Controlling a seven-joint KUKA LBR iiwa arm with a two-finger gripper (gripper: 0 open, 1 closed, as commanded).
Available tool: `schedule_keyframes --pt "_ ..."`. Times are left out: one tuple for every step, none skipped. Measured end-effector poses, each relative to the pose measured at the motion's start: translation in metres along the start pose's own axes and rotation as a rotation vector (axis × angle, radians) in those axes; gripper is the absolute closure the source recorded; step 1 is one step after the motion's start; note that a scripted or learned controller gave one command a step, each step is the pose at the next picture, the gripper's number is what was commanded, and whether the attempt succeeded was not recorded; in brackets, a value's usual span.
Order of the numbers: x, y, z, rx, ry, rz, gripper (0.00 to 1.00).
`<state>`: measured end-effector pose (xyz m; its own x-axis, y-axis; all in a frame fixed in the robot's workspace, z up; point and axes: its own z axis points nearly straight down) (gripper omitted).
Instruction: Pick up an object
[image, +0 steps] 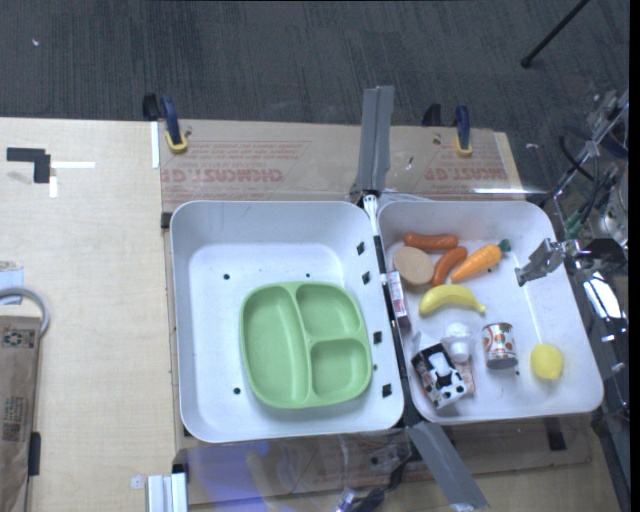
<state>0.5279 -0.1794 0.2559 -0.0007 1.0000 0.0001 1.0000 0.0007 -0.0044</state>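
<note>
Now, from the front of the bench to the back:

Carton: a small black-and-white carton (443, 374) lies at the near edge of the right bin (575, 395), well to the left of the gripper and nearer the camera.
Lemon: a yellow lemon (547, 362) sits near the front right corner, below the gripper and apart from it.
Can: a small red-and-white can (498, 345) stands just left of the lemon, with a white cup (457, 343) beside it.
Plate: a green divided plate (305, 344) rests in the left bin (200, 300), far left of the gripper.
Banana: a banana (451, 298) lies mid-bin, left of the gripper.
Gripper: the gripper (541, 262) hangs over the right bin's right side. Whether it is spread or closed cannot be made out; nothing shows in its hold.
Carrot: an orange carrot (477, 260) lies just left of the gripper, apart from it.
Sausages: two sausages (431, 241) and a round bun (412, 266) sit further left, toward the back.
</note>
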Motion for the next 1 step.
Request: schedule_keyframes --pt "0.0153 -0.0356 0.1021 -0.001 0.001 -0.138 0.0"
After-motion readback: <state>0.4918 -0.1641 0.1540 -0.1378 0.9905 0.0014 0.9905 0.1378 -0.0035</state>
